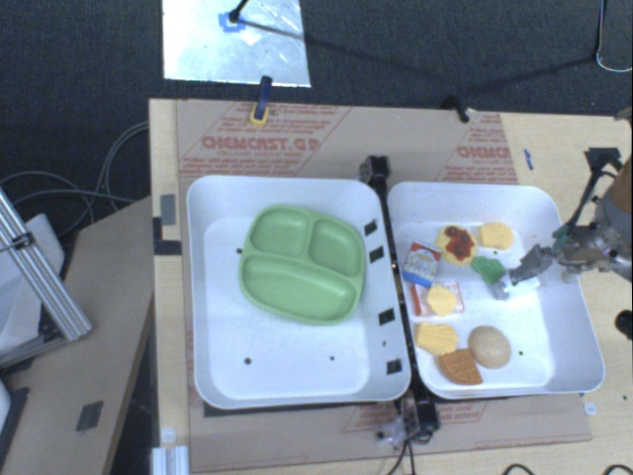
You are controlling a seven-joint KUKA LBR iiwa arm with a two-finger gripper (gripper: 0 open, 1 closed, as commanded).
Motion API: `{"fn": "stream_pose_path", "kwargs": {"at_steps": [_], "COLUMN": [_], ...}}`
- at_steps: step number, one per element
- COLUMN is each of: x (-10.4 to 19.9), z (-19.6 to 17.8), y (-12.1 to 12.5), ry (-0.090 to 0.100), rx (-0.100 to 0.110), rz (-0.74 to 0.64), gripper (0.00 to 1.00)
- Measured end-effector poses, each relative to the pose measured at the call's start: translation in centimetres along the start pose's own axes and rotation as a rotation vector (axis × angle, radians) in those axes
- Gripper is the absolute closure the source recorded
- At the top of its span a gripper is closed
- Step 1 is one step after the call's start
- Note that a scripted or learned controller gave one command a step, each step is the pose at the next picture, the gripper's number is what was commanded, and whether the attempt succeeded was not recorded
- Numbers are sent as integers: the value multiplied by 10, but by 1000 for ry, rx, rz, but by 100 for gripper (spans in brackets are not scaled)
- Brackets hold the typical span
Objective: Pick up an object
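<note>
The right bin [564, 310] holds several toy foods. A pizza slice [457, 243], a yellow piece [497, 235] and a small green piece [486, 266] lie toward the back. A red and blue packet [421, 263] and a yellow wedge [443, 300] lie near the left wall. At the front are another yellow piece [436, 338], a tan bun [489, 345] and a brown waffle [461, 366]. My gripper [514, 277] reaches in from the right and hangs low over this bin, just right of the green piece. Nothing visibly sits in it.
The left bin [227, 364] holds a green divided plate [302, 263]. A black divider [391, 265] runs between the bins. A shiny sheet [235, 28] lies on the floor behind the bench, with cables at left and a metal frame [35, 275].
</note>
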State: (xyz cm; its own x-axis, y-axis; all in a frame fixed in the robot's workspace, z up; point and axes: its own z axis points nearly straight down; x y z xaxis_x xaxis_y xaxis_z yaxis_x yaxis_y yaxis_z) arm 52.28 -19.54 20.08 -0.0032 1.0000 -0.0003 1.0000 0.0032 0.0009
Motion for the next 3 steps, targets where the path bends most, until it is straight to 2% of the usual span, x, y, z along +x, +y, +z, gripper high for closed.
{"fn": "stream_pose_path", "kwargs": {"at_steps": [1,2,3], "x": [5,7,8], "z": [43,94,117], "y": [-1,10,10], "ry": [1,0,1], "rx": [2,0,2], "rz": [1,0,2], "gripper": [0,0,0]}}
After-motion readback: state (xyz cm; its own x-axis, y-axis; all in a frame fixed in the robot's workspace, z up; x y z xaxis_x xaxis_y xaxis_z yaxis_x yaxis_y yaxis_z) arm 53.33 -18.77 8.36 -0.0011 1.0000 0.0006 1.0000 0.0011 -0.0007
